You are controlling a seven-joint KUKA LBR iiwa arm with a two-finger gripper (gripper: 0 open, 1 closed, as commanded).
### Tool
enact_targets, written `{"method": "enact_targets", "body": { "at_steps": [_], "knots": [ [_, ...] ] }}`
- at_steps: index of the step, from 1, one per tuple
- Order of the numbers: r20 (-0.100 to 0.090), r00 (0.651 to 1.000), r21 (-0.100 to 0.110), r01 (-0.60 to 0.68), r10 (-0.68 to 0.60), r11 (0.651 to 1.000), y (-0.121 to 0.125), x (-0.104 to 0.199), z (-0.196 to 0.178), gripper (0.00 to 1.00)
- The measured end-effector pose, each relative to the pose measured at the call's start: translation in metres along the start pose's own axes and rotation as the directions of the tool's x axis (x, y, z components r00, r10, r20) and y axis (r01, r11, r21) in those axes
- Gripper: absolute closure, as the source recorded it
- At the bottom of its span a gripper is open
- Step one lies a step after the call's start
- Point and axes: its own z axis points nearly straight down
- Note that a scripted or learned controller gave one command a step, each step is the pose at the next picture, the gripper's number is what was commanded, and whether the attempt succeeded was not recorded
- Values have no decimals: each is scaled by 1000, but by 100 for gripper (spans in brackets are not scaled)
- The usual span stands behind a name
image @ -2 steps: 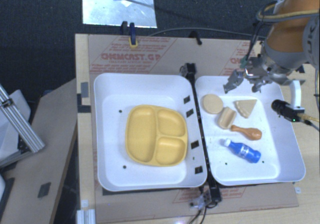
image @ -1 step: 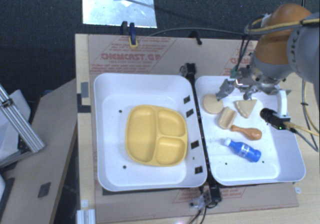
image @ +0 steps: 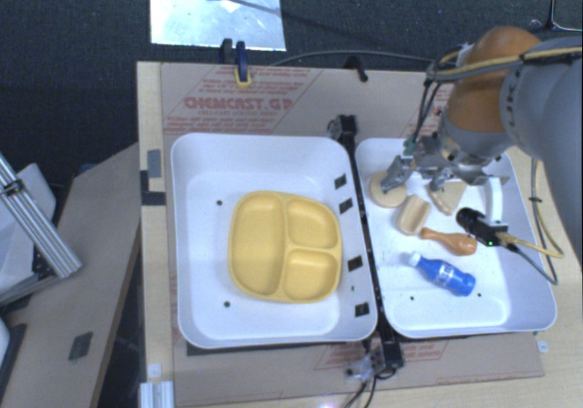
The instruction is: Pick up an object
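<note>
Hovering fingers (image: 421,175) straddle the tan blocks (image: 413,213) (right bin (image: 524,311)), nothing gripped

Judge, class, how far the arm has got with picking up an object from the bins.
Done: the gripper has reached the right bin, poised among the tan wooden pieces.
In hand: nothing visibly between its fingers.
Left: grasp and lift. The blue bottle lies on the bin floor; the yellow tray lies in the left bin.
</note>
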Motion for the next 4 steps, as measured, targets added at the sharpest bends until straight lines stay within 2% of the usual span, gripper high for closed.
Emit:
{"method": "enact_targets", "body": {
  "at_steps": [1, 2, 3, 4],
  "knots": [
    [0, 1000, -2, -2, 2, 1000, 1, 1, 51, 0],
    [0, 1000, -2, -2, 2, 1000, 1, 0, 39, 100],
    [1, 1000, -7, 0, 0, 1000, 13, 0, -15, 100],
    [1, 1000, -9, -3, 3, 1000, 5, -4, -72, 100]
  ]
}}
